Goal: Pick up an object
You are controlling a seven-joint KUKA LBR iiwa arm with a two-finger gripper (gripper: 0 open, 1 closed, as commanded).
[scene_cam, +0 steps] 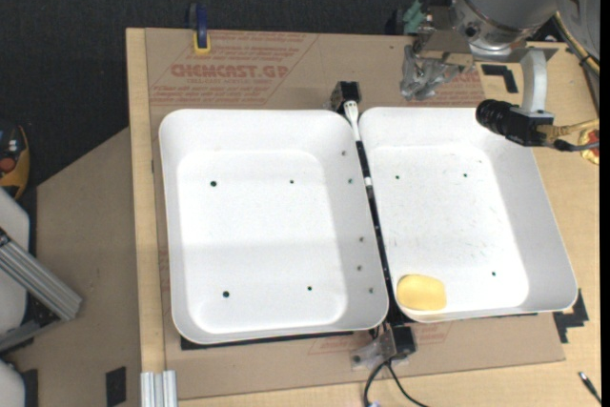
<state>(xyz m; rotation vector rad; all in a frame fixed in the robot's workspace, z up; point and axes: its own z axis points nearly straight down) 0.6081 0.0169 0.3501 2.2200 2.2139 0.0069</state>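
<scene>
Yellow object (pixel 420 293), rounded and flat, lies in the right bin (pixel 534 205) at its near left corner, close to the wall that borders the left bin (pixel 181 205). Red print on the board (pixel 238 67) behind the bins reads "CHEMCAST GP". Gripper (pixel 424 81) hangs past the right bin's far rim, well apart from the object; whether its fingers stand wide or narrow cannot be told. Remaining floor of both bins is open.

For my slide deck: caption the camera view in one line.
KUKA arm's gripper hangs above the right bin's far edge; a yellow object lies in its near-left corner.
</scene>
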